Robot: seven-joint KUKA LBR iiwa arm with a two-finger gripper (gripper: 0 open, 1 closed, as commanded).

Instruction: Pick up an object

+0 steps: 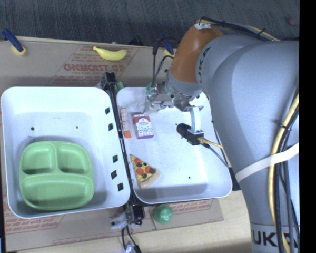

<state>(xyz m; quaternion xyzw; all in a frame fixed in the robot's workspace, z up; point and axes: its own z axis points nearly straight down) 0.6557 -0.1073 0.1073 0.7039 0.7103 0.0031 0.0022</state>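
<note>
While the grey arm point(253, 88) is reaching in over the right bin point(200, 186), its tool point(157, 100) is hovering near that bin's far left corner, just beside a small red-and-white carton point(142, 126); whether the tool is open or closed cannot be told. The approach step appears to be underway, the carton being the likeliest target. Next, the tool would need lowering squarely over it. A pizza-slice toy point(143, 170) is lying nearer the front.
</note>
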